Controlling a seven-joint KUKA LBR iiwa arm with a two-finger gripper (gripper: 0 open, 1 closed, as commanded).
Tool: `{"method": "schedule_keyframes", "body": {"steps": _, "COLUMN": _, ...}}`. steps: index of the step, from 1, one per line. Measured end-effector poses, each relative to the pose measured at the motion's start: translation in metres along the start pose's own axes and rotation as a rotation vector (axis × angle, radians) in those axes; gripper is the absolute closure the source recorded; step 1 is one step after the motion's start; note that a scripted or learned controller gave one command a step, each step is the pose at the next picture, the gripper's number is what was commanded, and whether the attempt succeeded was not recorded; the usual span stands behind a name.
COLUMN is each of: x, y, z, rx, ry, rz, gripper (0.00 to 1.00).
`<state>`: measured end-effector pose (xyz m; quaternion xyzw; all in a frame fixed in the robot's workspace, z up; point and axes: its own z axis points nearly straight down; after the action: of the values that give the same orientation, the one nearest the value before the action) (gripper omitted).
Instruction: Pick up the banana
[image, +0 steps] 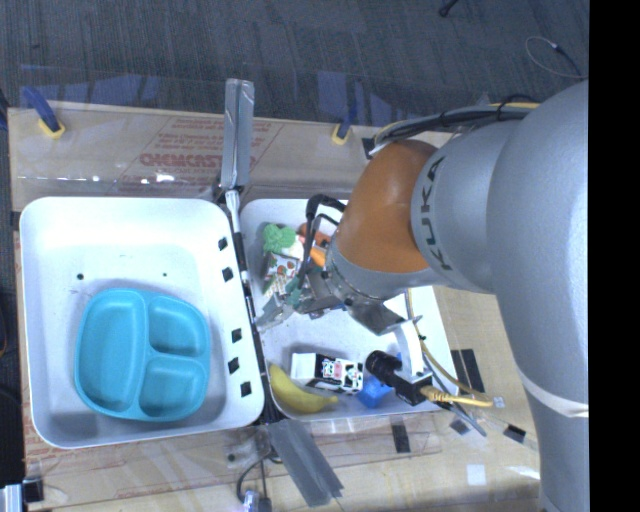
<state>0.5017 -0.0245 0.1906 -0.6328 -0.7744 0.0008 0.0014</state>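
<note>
The yellow banana (296, 394) lies at the near left corner of the right bin (262, 212), against its front wall. My gripper (283, 303) hangs over the middle left of that bin, a short way behind the banana and apart from it. The grey arm with its orange band hides much of the bin's right half.
A white and black box (330, 370) lies just right of the banana, with a small blue object (372, 394) beyond it. A green item (279, 238) and a printed packet (283, 268) sit at the bin's back left. The left bin (60, 230) holds a blue divided plate (144, 352).
</note>
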Motion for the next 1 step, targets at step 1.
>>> {"method": "schedule_keyframes", "body": {"steps": 1, "x": -0.0782, "y": 0.0103, "z": 0.1004, "rx": 0.001, "ry": 0.000, "rz": -0.144, "gripper": 0.00}}
